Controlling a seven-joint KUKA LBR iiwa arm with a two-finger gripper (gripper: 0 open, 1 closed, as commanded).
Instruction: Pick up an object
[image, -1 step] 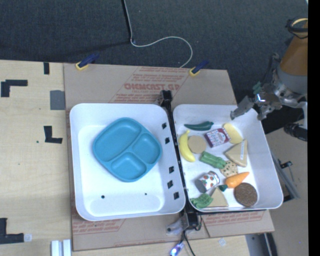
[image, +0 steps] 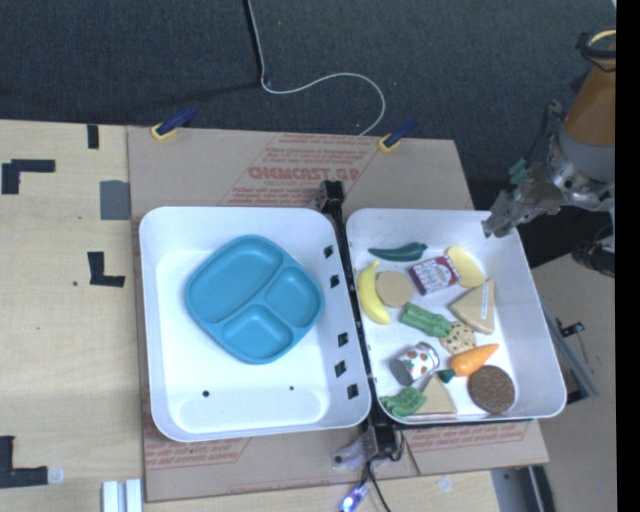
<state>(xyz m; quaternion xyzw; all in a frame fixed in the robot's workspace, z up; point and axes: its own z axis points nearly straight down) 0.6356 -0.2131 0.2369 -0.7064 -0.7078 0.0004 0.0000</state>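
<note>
The right bin (image: 530, 300) holds several toy foods: a banana (image: 372, 295), a green chili (image: 398, 252), a purple-labelled packet (image: 433, 274), a yellow lemon (image: 465, 265), a cheese wedge (image: 475, 307), a green pickle (image: 427, 321), a carrot (image: 470, 360), a brown cookie (image: 491, 389) and a small can (image: 416, 361). My gripper (image: 497, 222) hangs over the bin's far right corner, above and to the right of the lemon, with nothing visibly between its fingers.
The left bin (image: 165, 330) carries a blue divided plate (image: 256, 297). Both bins rest on a cardboard sheet (image: 290, 170) clipped at the back. A white cable (image: 320, 85) loops behind it. The arm (image: 585, 130) comes in from the upper right.
</note>
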